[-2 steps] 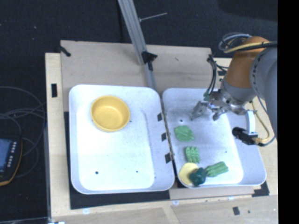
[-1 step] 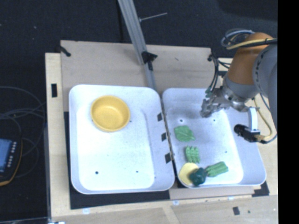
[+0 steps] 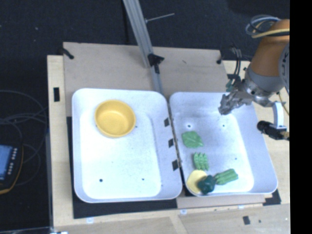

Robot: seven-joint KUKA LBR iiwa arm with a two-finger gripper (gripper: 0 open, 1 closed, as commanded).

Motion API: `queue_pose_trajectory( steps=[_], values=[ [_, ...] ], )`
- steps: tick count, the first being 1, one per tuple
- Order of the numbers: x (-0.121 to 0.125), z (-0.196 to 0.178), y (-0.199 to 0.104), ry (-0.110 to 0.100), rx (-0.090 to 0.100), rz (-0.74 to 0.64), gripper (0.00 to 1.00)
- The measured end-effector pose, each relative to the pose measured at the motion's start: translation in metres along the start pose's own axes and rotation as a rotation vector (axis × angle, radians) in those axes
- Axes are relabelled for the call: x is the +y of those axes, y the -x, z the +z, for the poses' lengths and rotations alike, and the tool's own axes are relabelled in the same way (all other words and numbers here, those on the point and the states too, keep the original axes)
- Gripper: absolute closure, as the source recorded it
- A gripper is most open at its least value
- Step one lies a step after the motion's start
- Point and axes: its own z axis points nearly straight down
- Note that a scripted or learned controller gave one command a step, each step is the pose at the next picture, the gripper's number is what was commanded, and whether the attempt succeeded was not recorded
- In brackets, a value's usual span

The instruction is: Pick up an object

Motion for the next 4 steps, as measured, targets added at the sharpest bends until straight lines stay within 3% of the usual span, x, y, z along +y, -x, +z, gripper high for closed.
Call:
queue_pose_trajectory(
  steps=[1, 2, 4],
  values=[
    [0.003, -0.064, 0.001, 0.001, 0.0, 0.0, 1.0],
    [0.003, -0.065, 0.002, -0.005, 0.001, 0.0, 1.0],
    [-0.04, -0.049, -0.091, -0.005, 0.001, -0.003, 1.0]
  ],
)
